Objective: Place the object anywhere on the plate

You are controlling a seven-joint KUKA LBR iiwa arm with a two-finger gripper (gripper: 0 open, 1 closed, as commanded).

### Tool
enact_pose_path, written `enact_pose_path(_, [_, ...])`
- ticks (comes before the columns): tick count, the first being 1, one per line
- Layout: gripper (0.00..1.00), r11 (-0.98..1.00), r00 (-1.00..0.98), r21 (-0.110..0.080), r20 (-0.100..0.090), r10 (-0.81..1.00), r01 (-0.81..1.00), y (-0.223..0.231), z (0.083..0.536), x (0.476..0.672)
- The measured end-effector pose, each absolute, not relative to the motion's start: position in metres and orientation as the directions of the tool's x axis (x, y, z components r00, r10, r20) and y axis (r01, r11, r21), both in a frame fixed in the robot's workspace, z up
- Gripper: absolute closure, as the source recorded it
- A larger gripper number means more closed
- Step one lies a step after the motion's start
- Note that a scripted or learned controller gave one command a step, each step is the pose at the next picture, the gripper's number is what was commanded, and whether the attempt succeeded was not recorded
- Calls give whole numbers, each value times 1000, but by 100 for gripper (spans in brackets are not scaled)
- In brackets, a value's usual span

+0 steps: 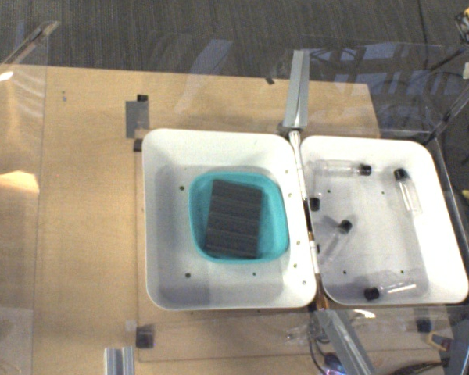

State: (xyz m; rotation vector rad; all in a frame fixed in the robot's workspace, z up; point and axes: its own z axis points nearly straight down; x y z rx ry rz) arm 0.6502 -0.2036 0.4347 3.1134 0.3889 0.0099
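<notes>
A wooden bench (70, 233) on grey carpet (180, 14) holds two white bins. In the left bin (164, 280), a dark ridged block (234, 222) lies on a teal plate (275, 233). The right bin (445, 272) holds clear tubes (341, 167).

Smooth white plastic, faintly glossy: both bins (166, 287). Teal plastic plate (275, 209), smooth with a soft sheen. On it, a dark grey ribbed block (234, 219), matt, foam-like. Clear glossy tubes (342, 166) with black caps. Pale matt wood bench (70, 233). Brushed grey metal bar (297, 88). Dark, rough-woven carpet (180, 14).
</notes>
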Motion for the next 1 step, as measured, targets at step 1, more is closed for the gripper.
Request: enact_pose_path(1, [0, -978, 978, 3, 6, 206, 206, -205, 436, 559])
